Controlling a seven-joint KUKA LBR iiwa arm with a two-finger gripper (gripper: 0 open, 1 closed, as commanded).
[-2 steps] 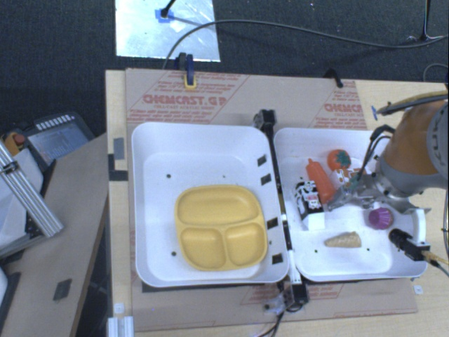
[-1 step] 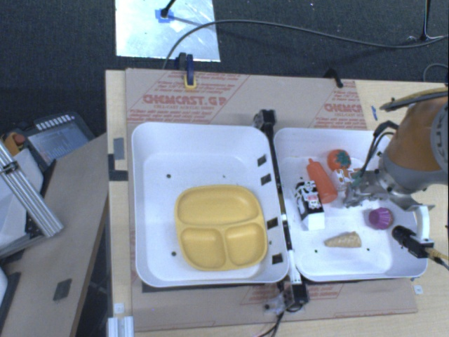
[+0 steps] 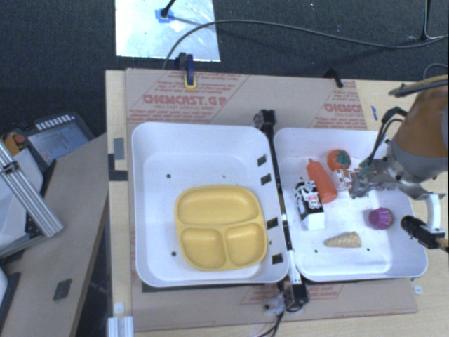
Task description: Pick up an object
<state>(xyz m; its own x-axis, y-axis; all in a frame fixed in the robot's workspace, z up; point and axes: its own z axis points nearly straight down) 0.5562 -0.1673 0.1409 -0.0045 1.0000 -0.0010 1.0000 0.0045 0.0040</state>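
The right bin (image 3: 400, 258) holds several small items. An orange bottle (image 3: 321, 180) lies left of centre, with a black-and-white milk carton (image 3: 309, 203) just below it. A red-orange tomato with a green top (image 3: 339, 159) sits at the back. A purple cup-like toy (image 3: 380, 218) and a tan cone (image 3: 343, 241) lie toward the front. My gripper (image 3: 359, 183) hangs low over the bin's middle, right of the bottle, just below the tomato and above-left of the purple toy. I see nothing held in it.
The left bin (image 3: 154, 153) carries a yellow divided plate (image 3: 220, 226). A black divider strip (image 3: 275, 188) runs between the bins. The arm's grey wrist and orange band (image 3: 428, 128) cover the right bin's far right side. A black fitting (image 3: 421, 232) juts over the bin's right rim.
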